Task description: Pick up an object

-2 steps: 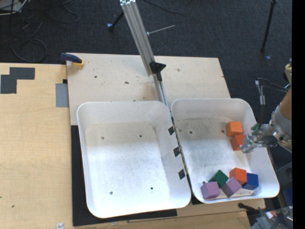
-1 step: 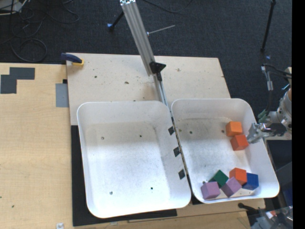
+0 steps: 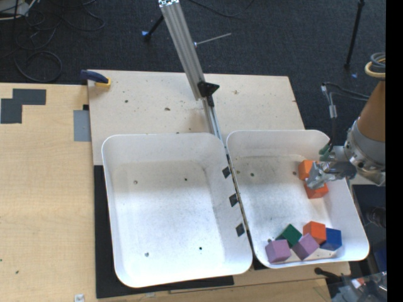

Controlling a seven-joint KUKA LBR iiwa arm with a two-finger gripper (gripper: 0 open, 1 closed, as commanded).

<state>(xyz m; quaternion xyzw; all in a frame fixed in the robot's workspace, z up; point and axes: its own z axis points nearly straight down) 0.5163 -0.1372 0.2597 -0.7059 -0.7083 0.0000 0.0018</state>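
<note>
1. My gripper (image 3: 319,177) sits low over the right-hand shallow white plastic bin (image 3: 277,145), near that bin's far right wall. Whether my fingers are apart or together cannot be told; they are small and blurred against the objects around them.

2. Touching or overlapping my fingers are two blocks: a small orange cube-shaped block (image 3: 305,168) just to their left, and a red-orange block (image 3: 317,190) directly beneath them. Whether either block sits between my fingers cannot be told.

3. Behind my fingers, to the right, my grey wrist (image 3: 364,153) leads up to the orange band (image 3: 383,115) of the arm.

4. Well below my fingers, toward the near rim of the same bin, lies a cluster of blocks, packed close together:
   - a dark green block (image 3: 291,234), farthest back in the cluster;
   - a second orange block (image 3: 315,231), just right of the green one;
   - a blue block (image 3: 332,238), at the right end;
   - two purple blocks, one at the left end (image 3: 278,250) and one just beside it in the middle (image 3: 306,246).

5. Far to the left of my fingers stands the second shallow white bin (image 3: 126,150), sharing a divider edge with the right-hand one.

6. Beyond both bins, a slanted grey metal rail (image 3: 184,43) rises from the light wooden bench top (image 3: 151,102), well apart from my fingers.
</note>
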